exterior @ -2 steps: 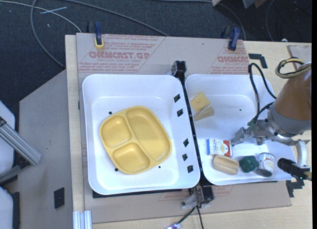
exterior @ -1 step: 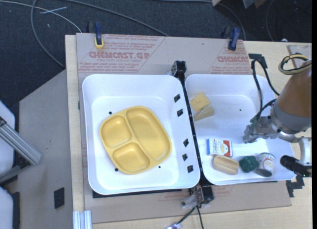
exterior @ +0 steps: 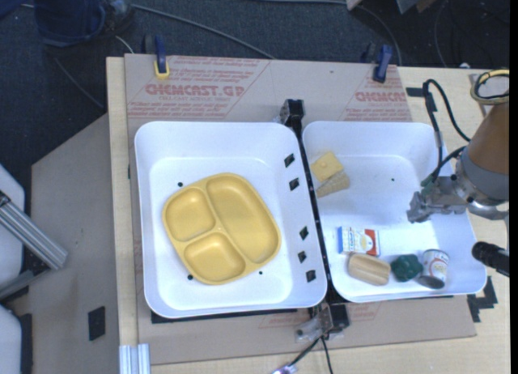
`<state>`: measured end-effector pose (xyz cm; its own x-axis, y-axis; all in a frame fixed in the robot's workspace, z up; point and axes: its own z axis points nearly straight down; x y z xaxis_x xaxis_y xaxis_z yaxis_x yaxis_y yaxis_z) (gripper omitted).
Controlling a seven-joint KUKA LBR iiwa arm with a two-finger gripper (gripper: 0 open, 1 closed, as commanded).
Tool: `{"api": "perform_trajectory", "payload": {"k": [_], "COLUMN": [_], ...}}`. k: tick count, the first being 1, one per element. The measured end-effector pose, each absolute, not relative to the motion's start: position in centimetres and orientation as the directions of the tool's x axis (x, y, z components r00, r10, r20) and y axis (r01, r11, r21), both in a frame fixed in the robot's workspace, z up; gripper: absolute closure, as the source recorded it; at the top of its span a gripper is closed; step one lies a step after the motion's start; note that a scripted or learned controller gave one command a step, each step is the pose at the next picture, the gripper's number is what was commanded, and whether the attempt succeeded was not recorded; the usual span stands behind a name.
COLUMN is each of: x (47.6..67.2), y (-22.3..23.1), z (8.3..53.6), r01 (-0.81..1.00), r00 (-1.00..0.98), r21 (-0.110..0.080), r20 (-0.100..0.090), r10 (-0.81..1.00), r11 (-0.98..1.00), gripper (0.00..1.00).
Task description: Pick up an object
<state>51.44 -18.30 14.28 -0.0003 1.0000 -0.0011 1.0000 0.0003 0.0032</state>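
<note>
The end effector (exterior: 422,205) hangs over the right bin (exterior: 380,142), its state unclear to me; just below it lie a green object (exterior: 405,266) and a small can (exterior: 435,265); descend squarely over one, avoiding neighbours.

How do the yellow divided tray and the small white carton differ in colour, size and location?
The yellow divided tray is plain pale yellow; the small white carton is white with blue and red print. The tray is far larger, covering much of the left bin, while the carton takes a small patch of the right bin. The tray lies alone; the carton has objects close by. Both lie flat.
</note>
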Motion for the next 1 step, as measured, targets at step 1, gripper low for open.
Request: {"api": "perform_trajectory", "payload": {"k": [1], "x": [51.73], "y": [-17.95], "z": [18.65], "r01": [1.000], "r00": [-0.001], "r21": [0.004], "r20": [-0.001], "r10": [1.000], "r11": [0.001], "gripper": [1.00]}}
